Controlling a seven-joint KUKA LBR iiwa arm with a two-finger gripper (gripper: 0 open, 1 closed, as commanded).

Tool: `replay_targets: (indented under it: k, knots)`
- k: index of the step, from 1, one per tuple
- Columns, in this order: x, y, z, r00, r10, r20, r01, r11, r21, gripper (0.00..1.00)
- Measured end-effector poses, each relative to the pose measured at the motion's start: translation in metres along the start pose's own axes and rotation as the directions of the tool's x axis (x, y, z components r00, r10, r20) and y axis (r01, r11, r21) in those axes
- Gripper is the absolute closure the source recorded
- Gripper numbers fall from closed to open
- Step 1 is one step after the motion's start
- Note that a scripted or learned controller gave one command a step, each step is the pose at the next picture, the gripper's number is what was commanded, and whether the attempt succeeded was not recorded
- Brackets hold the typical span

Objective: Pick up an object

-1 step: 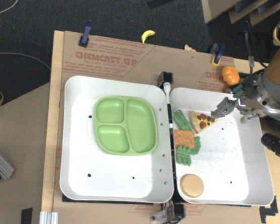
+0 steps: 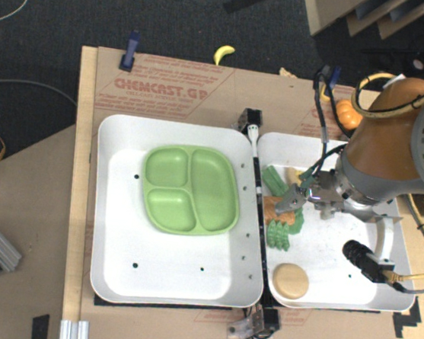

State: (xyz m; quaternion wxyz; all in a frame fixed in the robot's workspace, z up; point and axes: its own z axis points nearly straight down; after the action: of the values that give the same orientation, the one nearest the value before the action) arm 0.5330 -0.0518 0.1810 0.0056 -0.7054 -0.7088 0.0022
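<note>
Gripper [image 2: 298, 197] low over the right bin [image 2: 350, 297], at its left side; finger state cannot be told, the metal tip blurs into the toys beneath. Under it a cluster: ridged green piece [image 2: 276, 180], orange bit [image 2: 271, 207], knobbly green piece [image 2: 279, 234], close together, possibly touching. Smooth tan round [image 2: 290, 280] lies near the front wall. Left bin [image 2: 110, 252] bears a glossy green three-part plate [image 2: 191, 190] with rounded corners.

Arm [image 2: 399, 142] cut off at right
</note>
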Motion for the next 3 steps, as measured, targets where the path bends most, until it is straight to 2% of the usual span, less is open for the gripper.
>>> replay_targets:
  k: [1, 2, 3]
  knots:
    - [0.077, -0.014, -0.003, 1.0, -0.004, 0.0, 0.004, 1.0, -0.007, 0.0]
    - [0.112, -0.054, -0.173, 1.0, -0.002, -0.001, 0.002, 1.0, -0.029, 0.0]
    - [0.199, -0.055, -0.25, 1.0, -0.006, -0.001, 0.006, 1.0, -0.022, 0.0]
